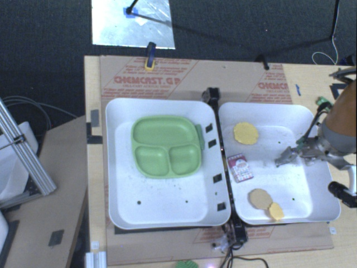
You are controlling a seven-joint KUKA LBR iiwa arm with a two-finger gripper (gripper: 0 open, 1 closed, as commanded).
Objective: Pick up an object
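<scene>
Gripper (285,157) hangs over the right bin (301,116), fingers close together with nothing seen between them, so shut and empty is my read; it sits on bare floor, apart from every candidate; yellow disc (245,133) up-left near the bin's back, small printed packet (240,168) by the divider, tan disc (259,199) touching a small yellow piece (276,210) at the front; green divided tray (167,146) alone in the left bin (120,149); risks: closing here grabs air; flat discs likely slip under the fingertips; touching pair may shove each other.
</scene>
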